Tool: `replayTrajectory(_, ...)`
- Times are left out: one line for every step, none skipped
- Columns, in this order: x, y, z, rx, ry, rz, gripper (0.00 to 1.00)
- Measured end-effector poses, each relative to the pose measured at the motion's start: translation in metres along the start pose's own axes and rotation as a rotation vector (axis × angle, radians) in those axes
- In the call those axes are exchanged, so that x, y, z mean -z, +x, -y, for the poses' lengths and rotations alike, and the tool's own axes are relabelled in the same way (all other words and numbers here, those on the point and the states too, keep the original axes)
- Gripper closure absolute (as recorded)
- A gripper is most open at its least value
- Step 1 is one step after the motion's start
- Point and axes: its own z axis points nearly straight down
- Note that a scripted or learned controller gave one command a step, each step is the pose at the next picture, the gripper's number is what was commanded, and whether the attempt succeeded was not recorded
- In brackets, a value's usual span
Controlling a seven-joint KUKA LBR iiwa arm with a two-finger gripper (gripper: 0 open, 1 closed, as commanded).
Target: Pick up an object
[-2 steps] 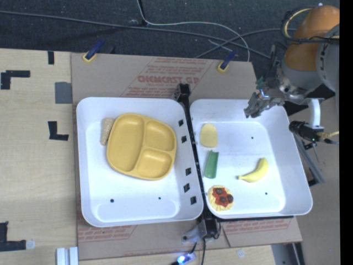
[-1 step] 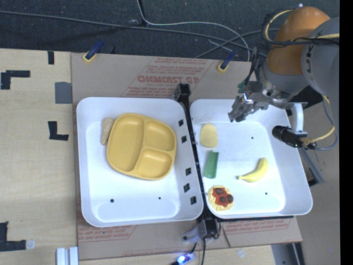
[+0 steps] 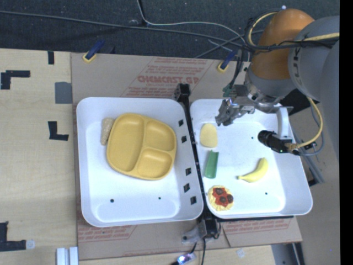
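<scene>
My gripper (image 3: 225,116) hangs over the back left part of the right bin (image 3: 276,203), its fingers pointing down and left, with nothing visible between them. Just below and left of it lies a pale yellow oval piece (image 3: 208,135). A green block (image 3: 211,164) lies in front of that piece. Further right a yellow banana (image 3: 255,171) rests on the bin floor, and a small pizza-like disc with red spots (image 3: 221,197) sits near the front left corner.
The left bin (image 3: 94,197) holds a yellow divided plate (image 3: 141,146) with a tan cracker-like piece (image 3: 106,130) at its left edge. A black divider (image 3: 189,148) runs between the bins. Cables trail across the dark floor behind the bench.
</scene>
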Motion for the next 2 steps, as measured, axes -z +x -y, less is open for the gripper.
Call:
replayTrajectory(-0.007, 0.053, 0.002, 0.001, 0.001, 0.000, 1.00)
replayTrajectory(0.007, 0.108, 0.017, 0.002, 0.000, 0.000, 1.00)
